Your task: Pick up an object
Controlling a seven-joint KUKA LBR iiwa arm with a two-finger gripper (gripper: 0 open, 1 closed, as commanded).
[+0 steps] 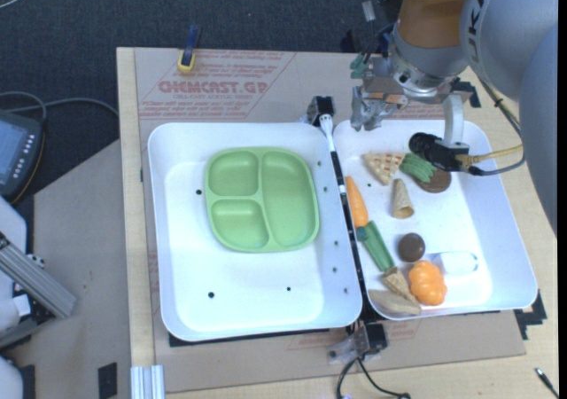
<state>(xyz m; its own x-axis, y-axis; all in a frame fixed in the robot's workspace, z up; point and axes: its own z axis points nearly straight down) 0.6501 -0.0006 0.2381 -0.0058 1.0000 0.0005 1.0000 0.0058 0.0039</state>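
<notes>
We are at the approach step: the gripper (365, 115) hangs with fingers apart, holding nothing. The nearest candidate, a waffle wedge (384, 166), lies just below it. Next: descend and close.

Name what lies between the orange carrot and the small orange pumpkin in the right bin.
In the camera view, a green cucumber-like stick lies between the orange carrot and the small orange pumpkin.

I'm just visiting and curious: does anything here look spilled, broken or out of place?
Nothing stands out. The green tray lies flat in the left bin, slightly turned. The toy foods, such as the carrot and cone, lie loose in the right bin, unspilled.
</notes>
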